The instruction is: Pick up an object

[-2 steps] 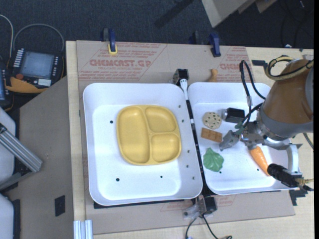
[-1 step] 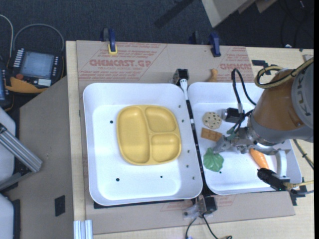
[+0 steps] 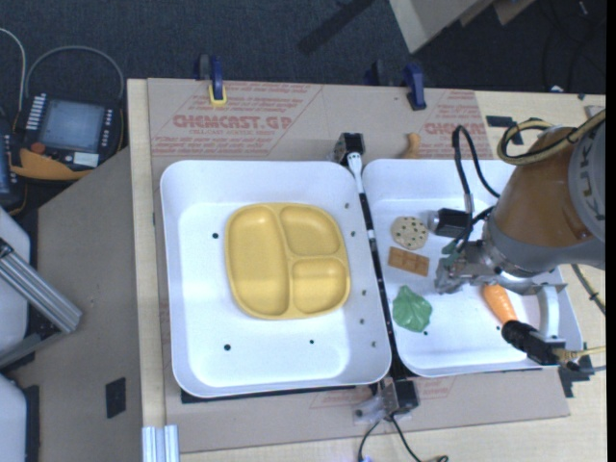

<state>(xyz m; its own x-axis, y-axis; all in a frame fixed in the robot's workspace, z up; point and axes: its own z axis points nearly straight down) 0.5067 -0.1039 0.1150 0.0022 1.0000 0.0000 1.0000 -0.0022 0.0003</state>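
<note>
Camera view, looking down at a slant: surface (image 3: 144, 258) carries two shallow white bins side by side. Landmark for positions: the right bin (image 3: 462, 349).

Right bin contents, all loose on its floor:
- round tan cookie (image 3: 409, 229) with dark specks, lying flat toward the bin's left side.
- brown rectangular wafer (image 3: 408, 261), just below the cookie, long side slightly slanted.
- green leafy piece (image 3: 412, 310), crumpled outline, bright green, below the wafer near the bin's lower-left corner.
- orange carrot-like piece (image 3: 500, 302), elongated, lying on a slant in the bin's middle, just beside the arm's wrist.

Left bin (image 3: 192, 354), touching the right bin's left wall, holds a yellow divided plate (image 3: 287, 258) with three compartments, centred.

Pincer (image 3: 450, 275) sits low over the right bin's middle, between the wafer and the carrot-like piece. Cannot tell whether it is wide or narrow; the wrist body covers it. Nothing visibly held. Grey arm with orange band (image 3: 539, 195) enters over the bin's right side.

Writing: red print on the cardboard sheet (image 3: 241, 114) above the bins reads about "CHEMCAST G P"; smaller lines under it are unreadable.
</note>
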